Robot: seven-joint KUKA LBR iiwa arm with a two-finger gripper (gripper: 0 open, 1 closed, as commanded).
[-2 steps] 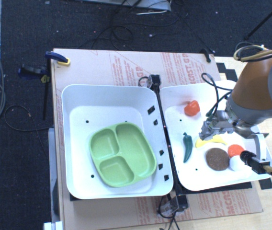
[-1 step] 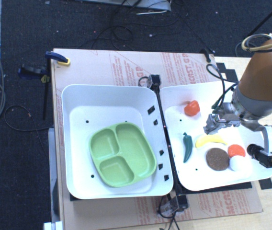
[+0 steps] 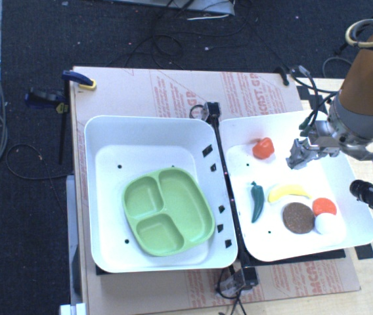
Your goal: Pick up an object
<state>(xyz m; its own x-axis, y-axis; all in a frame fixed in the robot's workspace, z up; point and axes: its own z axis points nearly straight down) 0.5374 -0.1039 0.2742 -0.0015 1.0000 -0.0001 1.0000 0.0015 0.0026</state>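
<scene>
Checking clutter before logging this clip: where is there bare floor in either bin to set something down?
Left bin: a bare strip behind the green tray. Right bin: bare floor left of the green pepper and behind the red pepper. Crowded at its near right: banana, brown disc, tomato, white ball.

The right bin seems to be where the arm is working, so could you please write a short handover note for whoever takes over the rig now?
Gripper: low over the right bin, between the red pepper and the banana; nothing seen between its fingers.
Also in the right bin: green chilli, brown disc, orange-red piece, white ball.
Left bin: green divided tray.
Done: nothing picked yet.
Left: grasp and lift one object.
</scene>
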